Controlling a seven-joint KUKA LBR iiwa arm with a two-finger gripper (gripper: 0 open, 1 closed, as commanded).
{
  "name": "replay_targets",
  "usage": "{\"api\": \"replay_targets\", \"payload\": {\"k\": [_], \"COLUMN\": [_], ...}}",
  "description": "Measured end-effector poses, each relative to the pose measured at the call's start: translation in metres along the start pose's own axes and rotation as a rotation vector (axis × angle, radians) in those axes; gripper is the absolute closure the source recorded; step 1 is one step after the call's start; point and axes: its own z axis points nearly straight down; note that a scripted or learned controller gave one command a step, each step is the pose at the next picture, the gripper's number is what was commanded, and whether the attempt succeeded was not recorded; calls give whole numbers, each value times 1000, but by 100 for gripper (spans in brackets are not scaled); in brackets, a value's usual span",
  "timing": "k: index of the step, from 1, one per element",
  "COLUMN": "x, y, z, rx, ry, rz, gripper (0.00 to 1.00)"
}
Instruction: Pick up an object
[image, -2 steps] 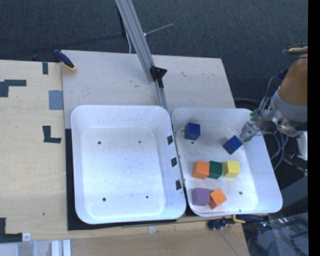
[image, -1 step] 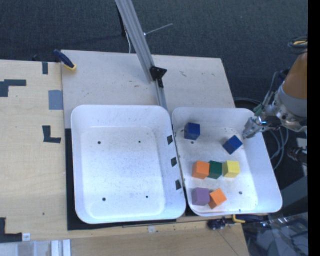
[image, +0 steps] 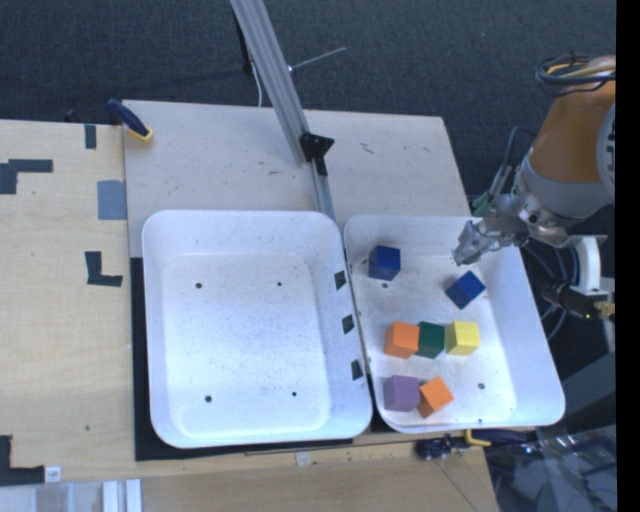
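left bin (image: 165, 235) open, blocks (image: 432, 340) crowding right bin (image: 520, 400)

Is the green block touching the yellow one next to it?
Touching. The camera view shows the green block and yellow block pressed side by side, with no white bin floor between them.

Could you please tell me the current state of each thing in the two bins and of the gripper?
Gripper: above the right bin, holding nothing visible.
Blue cubes: loose, apart.
Orange, green, yellow cubes: in a touching row.
Purple cube, small orange cube: side by side.
Left bin: upright.
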Motion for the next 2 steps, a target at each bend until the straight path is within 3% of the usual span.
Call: {"api": "replay_targets", "payload": {"k": [2], "x": [92], "y": [21], "z": [16], "rx": [3], "ry": [-1], "rz": [1], "gripper": [100]}}
